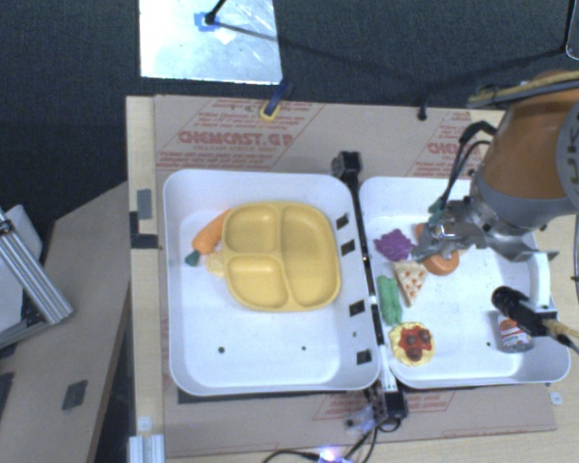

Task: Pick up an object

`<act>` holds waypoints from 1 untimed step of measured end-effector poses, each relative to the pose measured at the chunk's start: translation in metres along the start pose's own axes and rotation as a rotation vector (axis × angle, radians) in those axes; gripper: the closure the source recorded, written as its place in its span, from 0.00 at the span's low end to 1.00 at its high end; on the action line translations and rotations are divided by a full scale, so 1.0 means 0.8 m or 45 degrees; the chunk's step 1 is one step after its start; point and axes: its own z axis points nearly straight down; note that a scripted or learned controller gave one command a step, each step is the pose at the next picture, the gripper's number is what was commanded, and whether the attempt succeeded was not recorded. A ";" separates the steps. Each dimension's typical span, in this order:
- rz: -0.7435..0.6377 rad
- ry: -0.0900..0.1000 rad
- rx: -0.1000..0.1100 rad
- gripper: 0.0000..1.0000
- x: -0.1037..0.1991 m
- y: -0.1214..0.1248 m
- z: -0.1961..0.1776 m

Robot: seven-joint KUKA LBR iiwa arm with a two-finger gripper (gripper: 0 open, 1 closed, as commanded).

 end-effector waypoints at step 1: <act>0.000 0.000 0.000 1.00 0.067 0.015 0.012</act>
